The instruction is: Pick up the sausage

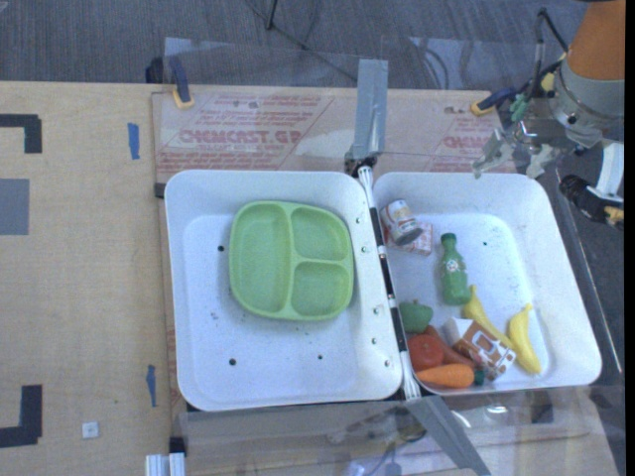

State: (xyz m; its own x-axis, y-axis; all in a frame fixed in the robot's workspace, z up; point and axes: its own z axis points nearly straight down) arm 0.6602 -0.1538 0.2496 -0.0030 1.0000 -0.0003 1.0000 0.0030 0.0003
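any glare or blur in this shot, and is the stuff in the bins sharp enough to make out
Camera view: lighting is even and soft, with faint shadows under the green divided plate; a pale sheen lies across the clear sheet over the cardboard; the small green bottle and yellow bananas read clearly; the two-finger gripper at the right bin's far rim looks slightly soft.

Both white bins [198, 365] look like smooth plastic; the green plate [292, 261] is matt; the bench [79, 296] resembles pale wood.
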